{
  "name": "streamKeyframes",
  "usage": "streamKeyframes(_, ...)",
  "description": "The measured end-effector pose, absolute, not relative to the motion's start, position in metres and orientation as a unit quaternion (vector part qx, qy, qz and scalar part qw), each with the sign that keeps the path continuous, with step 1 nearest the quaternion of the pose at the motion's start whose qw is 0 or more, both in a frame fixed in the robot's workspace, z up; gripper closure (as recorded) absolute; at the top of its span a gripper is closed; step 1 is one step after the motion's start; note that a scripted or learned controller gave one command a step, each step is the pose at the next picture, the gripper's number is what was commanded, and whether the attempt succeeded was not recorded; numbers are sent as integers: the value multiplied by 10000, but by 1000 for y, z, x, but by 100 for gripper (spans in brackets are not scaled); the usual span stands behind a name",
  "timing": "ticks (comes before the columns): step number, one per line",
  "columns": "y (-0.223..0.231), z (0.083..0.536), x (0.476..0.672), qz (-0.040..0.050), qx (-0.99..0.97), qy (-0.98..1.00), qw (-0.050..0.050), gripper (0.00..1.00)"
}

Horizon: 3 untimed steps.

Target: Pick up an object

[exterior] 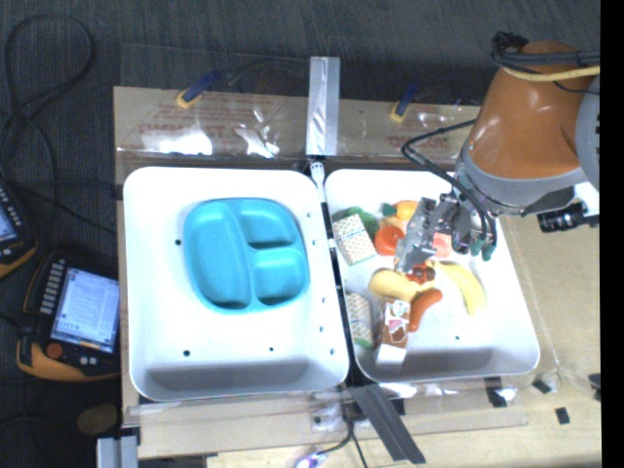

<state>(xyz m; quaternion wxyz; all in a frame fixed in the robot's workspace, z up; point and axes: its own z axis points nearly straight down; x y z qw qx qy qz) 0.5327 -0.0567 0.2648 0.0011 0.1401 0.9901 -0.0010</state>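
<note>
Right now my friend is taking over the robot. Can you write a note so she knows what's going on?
Gripper: low in the right bin, down among the toy food; I can't tell if it is open or shut, and nothing shows clearly gripped.
Things: in the right bin lie a banana, a yellow piece, a sausage, a small carton and a checked packet. The blue divided tray sits in the left bin.
Done: the arm has reached the pile.
Left: grip one thing and lift it.
</note>
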Motion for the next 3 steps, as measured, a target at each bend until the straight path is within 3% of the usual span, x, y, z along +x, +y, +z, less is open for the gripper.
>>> streamKeyframes(1, -90, 204, 484, -10, 3122, 9500, -9, 100)
streamKeyframes(2, -118, 208, 484, -13, 3025, 9531, -2, 100)
streamKeyframes(3, -116, 187, 484, -15, 3118, 9501, -8, 100)
